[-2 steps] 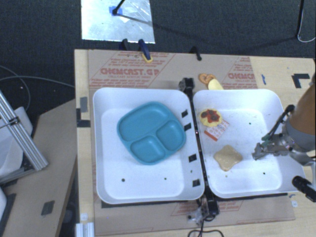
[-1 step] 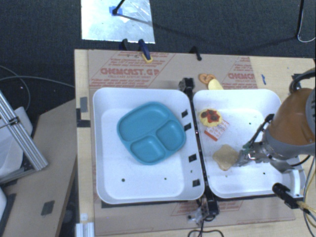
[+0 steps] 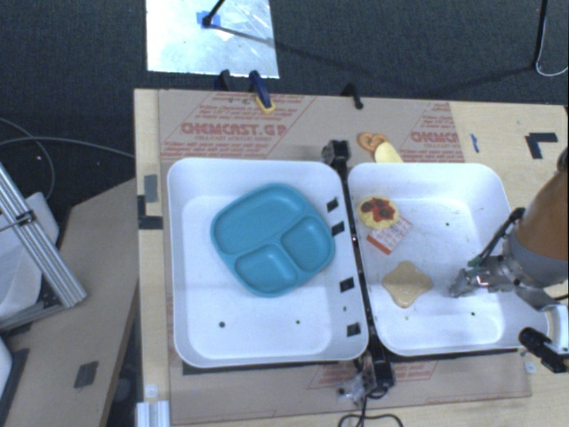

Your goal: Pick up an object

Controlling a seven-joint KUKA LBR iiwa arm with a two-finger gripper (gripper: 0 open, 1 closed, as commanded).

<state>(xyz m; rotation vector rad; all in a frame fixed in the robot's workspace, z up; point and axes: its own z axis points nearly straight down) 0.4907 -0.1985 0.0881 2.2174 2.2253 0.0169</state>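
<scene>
In the right bin [image 3: 444,332] lie three small things. A yellow round piece with red topping [image 3: 378,212] sits near the back left, and a red and white packet [image 3: 389,237] lies just in front of it. A tan slice of toast [image 3: 406,284] rests closer to the front. My gripper [image 3: 466,284] hangs low over the right part of this bin, to the right of the toast and apart from it. Nothing shows in its grasp.
The left bin [image 3: 191,327] holds a blue divided plate [image 3: 271,238]. Behind the right bin, on the cardboard, lie a small pretzel [image 3: 369,140] and a yellow piece [image 3: 388,154]. The bins meet at a black-clipped divider [image 3: 351,256].
</scene>
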